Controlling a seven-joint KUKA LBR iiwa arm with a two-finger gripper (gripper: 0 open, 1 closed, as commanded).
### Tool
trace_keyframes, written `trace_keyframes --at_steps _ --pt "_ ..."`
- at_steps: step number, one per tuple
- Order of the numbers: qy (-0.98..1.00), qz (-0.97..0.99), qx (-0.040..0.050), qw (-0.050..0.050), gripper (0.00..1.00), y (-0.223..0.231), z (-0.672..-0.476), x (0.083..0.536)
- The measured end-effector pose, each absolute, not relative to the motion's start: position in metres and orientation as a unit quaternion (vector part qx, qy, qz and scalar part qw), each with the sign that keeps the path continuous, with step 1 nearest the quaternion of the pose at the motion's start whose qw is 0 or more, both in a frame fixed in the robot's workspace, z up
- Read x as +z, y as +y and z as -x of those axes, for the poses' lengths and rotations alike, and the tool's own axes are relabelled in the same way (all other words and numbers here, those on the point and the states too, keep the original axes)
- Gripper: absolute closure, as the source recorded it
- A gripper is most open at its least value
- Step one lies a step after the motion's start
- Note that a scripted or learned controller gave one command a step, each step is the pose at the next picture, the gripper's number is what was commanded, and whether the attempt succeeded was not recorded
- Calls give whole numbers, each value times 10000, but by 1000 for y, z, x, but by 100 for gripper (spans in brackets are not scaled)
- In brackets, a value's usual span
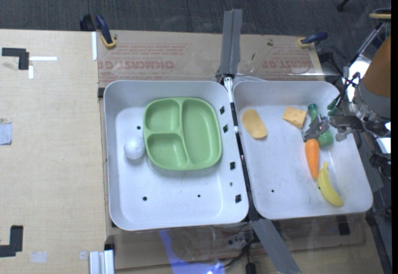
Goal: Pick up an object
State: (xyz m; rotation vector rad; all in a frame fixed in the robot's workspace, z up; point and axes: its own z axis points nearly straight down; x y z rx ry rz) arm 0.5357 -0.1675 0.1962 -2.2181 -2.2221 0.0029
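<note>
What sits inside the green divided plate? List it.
Nothing shows inside the green divided plate: all three compartments look bare. A white ball lies beside its left edge, on the floor of the left bin. Whatever lies beneath the plate is covered.

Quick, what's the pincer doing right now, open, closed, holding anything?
Pincer: cannot be told; it sits low over the carrot's green top in the right bin.

Robot lab: clamped bench (pixel 50 142), bins (pixel 118 192)
</note>
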Motion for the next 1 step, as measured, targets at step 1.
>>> trace_keyframes --at_steps 1 --pt "-7454 6667 3 -4 0 -195 -545 92"
